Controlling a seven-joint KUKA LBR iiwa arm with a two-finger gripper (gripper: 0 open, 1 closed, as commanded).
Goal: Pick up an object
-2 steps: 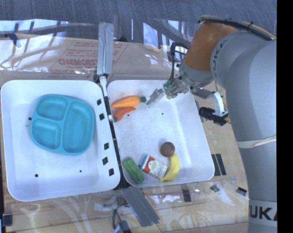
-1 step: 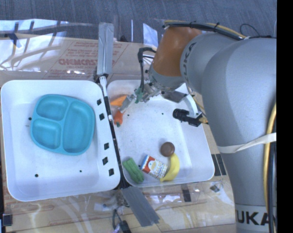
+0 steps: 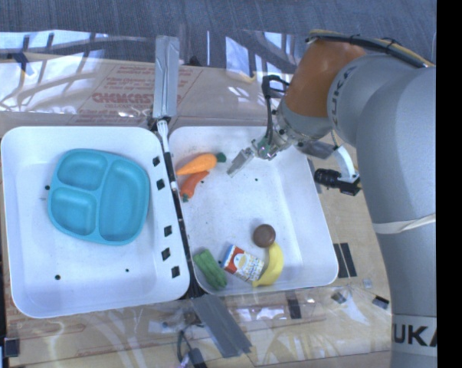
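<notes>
Green pod, small carton, banana and brown ball at the near edge of the right bin

The green pod [image 3: 210, 269], the printed carton [image 3: 242, 263], the yellow banana [image 3: 273, 265] and the brown ball [image 3: 263, 234] cluster along the near wall of the right bin [image 3: 307, 205]. Farther back, by the divider, lies an orange carrot [image 3: 197, 164] with a green top, a smaller orange piece [image 3: 192, 183] just beside it. The gripper [image 3: 246, 158] hangs released just right of the carrot, grasping nothing. A blue sectioned plate [image 3: 99, 195] lies in the left bin [image 3: 24, 267]

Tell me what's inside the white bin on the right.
The right white bin holds an orange toy carrot, a green toy vegetable, a small printed carton, a yellow banana and a brown round piece. The carton partly hides the banana.
</notes>
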